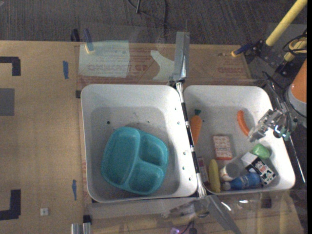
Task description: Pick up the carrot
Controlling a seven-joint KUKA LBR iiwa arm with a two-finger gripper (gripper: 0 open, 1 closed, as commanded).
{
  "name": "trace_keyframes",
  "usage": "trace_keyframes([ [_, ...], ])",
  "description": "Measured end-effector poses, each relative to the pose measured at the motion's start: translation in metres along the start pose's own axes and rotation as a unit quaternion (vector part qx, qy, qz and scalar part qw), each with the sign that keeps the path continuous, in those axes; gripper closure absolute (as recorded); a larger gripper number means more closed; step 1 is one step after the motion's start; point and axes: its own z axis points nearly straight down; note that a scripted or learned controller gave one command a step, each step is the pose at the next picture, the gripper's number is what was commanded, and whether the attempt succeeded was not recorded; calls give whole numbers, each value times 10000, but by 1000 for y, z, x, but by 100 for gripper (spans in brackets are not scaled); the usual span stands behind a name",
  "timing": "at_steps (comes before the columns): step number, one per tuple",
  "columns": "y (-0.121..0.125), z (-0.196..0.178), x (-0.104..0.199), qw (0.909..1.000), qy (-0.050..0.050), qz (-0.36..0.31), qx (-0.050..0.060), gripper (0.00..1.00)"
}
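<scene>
Your bench (39,145) carries two white bins side by side. The left bin (97,101) holds a teal divided plate (135,160), lying tilted toward its lower half. The right bin (219,99) holds the clutter. Your arm (300,89) comes in from the right edge, its orange band just visible, wrist angled down and leftward over the right bin's right rim. The gripper (258,130) hangs above the bin's right side, fingers spread apart with nothing between them. Just left of it lies a small orange piece (242,122). The carrot (196,126), orange with a green top, lies along the right bin's left wall, well apart from the gripper. Near the lower wall you see a red-and-white box (223,146), a yellow banana (214,175) and a blue bottle (242,182).
</scene>
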Motion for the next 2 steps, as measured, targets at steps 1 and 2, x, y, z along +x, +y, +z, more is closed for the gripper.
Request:
trace_keyframes([
  [1,-2,11,42,9971,31,761,14,100],
  [2,11,20,59,9827,34,1852,21,100],
])
